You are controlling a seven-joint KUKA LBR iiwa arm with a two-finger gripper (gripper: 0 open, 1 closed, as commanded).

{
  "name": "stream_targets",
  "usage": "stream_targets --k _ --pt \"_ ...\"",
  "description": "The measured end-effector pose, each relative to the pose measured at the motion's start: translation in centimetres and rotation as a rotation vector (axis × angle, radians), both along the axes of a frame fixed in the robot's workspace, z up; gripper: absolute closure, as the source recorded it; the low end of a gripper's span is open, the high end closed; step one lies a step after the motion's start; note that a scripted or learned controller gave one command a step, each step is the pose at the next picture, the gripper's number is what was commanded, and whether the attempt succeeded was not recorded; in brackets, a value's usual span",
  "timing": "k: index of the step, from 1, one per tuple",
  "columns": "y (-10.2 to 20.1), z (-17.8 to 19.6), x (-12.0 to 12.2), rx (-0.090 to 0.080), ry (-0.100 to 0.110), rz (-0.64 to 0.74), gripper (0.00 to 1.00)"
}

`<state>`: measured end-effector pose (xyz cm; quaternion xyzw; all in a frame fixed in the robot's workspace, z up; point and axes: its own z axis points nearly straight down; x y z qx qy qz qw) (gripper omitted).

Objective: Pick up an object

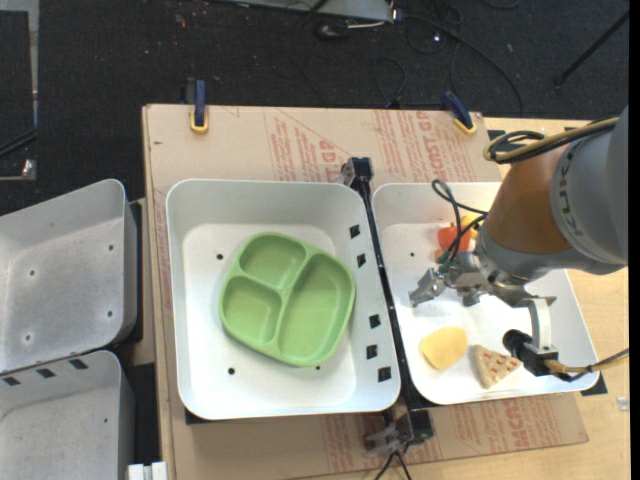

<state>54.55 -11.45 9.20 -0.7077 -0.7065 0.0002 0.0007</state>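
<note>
My gripper (pixel 447 294) hangs in the right bin (pixel 570 383), near its middle, below the grey wrist and the orange band. Its two fingers stand apart, open, with bare white floor between them. A yellow rounded piece (pixel 443 348) lies just below the gripper, apart from the fingertips. To its right rests a tan wedge like a pizza slice (pixel 495 367). A red-orange object (pixel 449 236) sits above the gripper at the back of the bin, partly hidden by the arm.
A green divided plate (pixel 288 297) lies in the middle of the left bin (pixel 190 368). A black divider with clips (pixel 376 278) runs between the bins. A black cable and plug (pixel 522 346) hang from the arm over the wedge.
</note>
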Motion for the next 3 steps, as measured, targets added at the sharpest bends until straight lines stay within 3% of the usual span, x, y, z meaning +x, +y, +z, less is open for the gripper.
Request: stream_targets --k 1,3 --pt "0.0 1.0 0.0 -0.001 -0.001 -0.001 1.0" --pt "0.2 12.3 1.0 -0.002 -0.007 0.004 1.0"
